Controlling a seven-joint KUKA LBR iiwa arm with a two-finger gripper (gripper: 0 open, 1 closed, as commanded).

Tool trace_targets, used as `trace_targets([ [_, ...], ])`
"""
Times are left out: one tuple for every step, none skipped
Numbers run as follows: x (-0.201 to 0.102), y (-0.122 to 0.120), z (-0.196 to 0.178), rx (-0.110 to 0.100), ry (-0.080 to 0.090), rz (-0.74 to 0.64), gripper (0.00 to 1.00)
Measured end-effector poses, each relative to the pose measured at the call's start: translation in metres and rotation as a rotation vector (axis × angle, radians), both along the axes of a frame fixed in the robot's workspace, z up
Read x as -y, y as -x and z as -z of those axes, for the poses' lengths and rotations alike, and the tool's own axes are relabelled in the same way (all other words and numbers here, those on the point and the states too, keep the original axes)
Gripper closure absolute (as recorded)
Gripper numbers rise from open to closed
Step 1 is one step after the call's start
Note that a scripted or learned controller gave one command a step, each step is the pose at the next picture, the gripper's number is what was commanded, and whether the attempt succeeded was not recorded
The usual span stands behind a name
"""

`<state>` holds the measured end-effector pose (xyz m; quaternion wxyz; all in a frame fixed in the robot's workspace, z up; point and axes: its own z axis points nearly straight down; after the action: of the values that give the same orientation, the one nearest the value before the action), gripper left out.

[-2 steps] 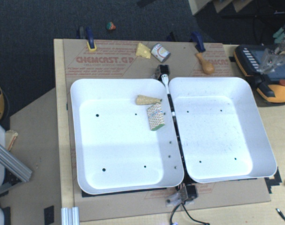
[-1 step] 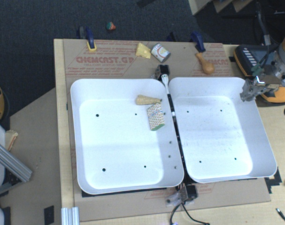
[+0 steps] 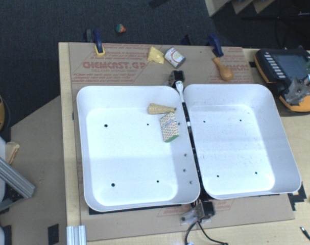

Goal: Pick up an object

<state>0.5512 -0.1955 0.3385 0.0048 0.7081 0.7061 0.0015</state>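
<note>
Packet (image 3: 169,127), small, green-and-white speckled print, lying flat on the floor of the white bin at the view's left (image 3: 93,152); sits in that bin's upper right part, near the wall shared with the other bin; long axis roughly up-down in the view, slightly tilted. Tan stick-shaped piece (image 3: 161,108) just above it, lying across, right end close to the packet's top edge; contact between the two not resolvable. Four small dark dots on this bin's floor, well apart from both items.

White bin at the view's right (image 3: 277,137) alongside, rims touching or nearly so along the middle seam; small dark dots on its floor too.

Black-and-white pen-like item (image 3: 178,80) at the far end of the seam, resting over the junction of the two rims.

Brown board (image 3: 119,65) under both bins, red "CHEMCAST" print legible; on it beyond the bins: yellow wedge (image 3: 156,55), small white box (image 3: 174,57) just beside it, orange-brown bulbous piece (image 3: 222,69) further right; blue clamps at the far edge, one left (image 3: 98,40), one right (image 3: 214,44).

Black-and-yellow pendant (image 3: 285,70) on the bench at far right; cables (image 3: 200,219) at the near edge below the seam; small coloured object (image 3: 121,28) on the dark floor beyond the bench.
</note>
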Motion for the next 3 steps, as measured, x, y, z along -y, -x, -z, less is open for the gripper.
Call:
trace_targets([
  [-0.112,-0.017,0.061,-0.015,-0.009,-0.013,1.0],
  [-0.107,-0.033,-0.048,0.006,-0.002,-0.005,1.0],
  [-0.126,0.008,0.045,-0.019,-0.007,-0.002,1.0],
])
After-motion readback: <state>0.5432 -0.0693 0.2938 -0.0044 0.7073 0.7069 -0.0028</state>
